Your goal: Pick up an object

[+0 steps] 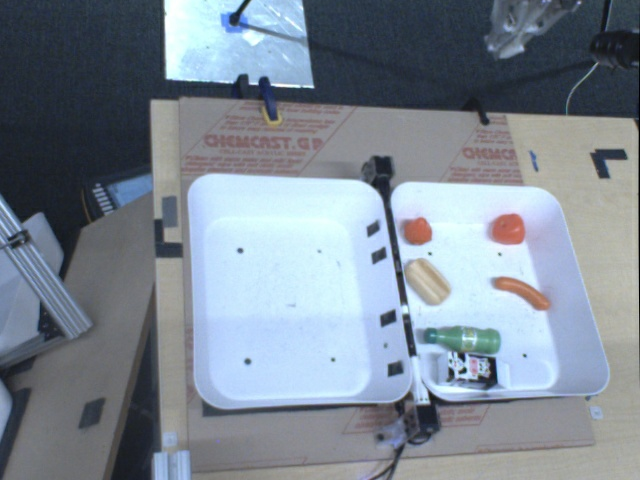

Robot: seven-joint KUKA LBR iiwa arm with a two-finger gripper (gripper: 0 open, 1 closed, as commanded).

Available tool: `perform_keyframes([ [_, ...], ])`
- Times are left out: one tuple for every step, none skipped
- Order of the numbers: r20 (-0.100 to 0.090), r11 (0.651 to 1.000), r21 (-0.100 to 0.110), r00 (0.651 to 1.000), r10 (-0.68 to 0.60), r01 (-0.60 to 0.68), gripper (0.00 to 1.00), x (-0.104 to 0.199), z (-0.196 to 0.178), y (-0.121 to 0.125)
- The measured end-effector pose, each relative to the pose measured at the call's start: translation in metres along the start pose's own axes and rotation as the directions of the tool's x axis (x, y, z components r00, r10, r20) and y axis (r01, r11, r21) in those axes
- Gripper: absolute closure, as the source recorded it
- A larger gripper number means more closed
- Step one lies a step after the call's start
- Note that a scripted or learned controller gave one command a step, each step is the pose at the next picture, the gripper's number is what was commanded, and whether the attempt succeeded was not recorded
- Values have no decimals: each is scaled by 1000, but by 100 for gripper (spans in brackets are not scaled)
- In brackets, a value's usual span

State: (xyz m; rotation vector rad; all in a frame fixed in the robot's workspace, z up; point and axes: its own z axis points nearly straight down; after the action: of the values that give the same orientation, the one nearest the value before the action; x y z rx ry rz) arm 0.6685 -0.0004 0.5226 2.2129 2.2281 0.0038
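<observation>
- Nearest us, at the right bin's (575,268) front edge, lie a small carton (470,369) and a green bottle (465,339).
- Mid-bin: a bread roll (428,281) and a sausage (521,292).
- Toward its far edge sit two red-orange pieces (417,231), perhaps vegetables.
- Farthest, the gripper (515,23) hangs beyond the bench; nothing is picked. Next we judge a descent onto one item.

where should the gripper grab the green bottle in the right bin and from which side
Grip the green bottle across its middle, coming straight down. It lies on its side, long axis running left to right, so fingers probably close best front to back. The black-and-white box sits close in front, leaving little room there.
</observation>
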Motion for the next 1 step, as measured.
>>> perform_keyframes([
  [0, 1000, 0, 1000, 0, 0, 100, 30, 2, 0],
])
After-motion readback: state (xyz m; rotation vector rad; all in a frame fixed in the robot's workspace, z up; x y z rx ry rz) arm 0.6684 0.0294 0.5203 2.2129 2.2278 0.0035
